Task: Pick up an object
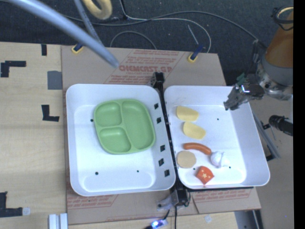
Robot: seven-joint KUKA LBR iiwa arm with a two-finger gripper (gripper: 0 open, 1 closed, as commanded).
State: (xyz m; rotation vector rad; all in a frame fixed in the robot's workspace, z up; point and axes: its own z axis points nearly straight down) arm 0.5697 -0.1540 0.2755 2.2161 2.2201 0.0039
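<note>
Grey arm with orange band [281, 46] enters from right. Dark two-finger gripper [233, 100] sits over right white bin [252, 142], upper right rim; jaw state cannot be told.

Right bin contents, all apart from gripper:
- two pale yellow pieces [187, 113], [194, 130]
- orange-red sausage [197, 148]
- round tan disc [186, 159]
- red block with star [204, 174]
- small white piece [217, 159]

Left white bin [78, 142] holds green three-compartment plastic tray [124, 126].

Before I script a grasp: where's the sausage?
The sausage lies in the right bin, below a yellow slice and above the round slice.
</note>
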